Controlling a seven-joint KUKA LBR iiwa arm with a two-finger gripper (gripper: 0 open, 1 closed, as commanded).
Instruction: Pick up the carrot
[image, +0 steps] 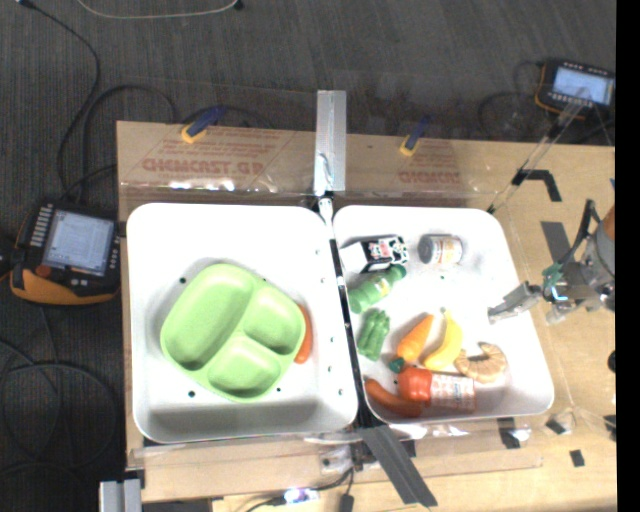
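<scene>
Approach stage. My pincer (515, 300) hangs at the frame's right, over the right bin's (520, 255) edge; whether it is open I cannot tell. The carrot (413, 340) lies lower centre-right, touching the banana (445, 343). Next, I judge: move left, descend onto it.

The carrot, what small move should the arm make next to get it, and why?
Probably shift the gripper left and down toward the carrot. The gripper sits near the right bin's right edge, apart from the carrot, which lies mid-bin against the banana.
</scene>
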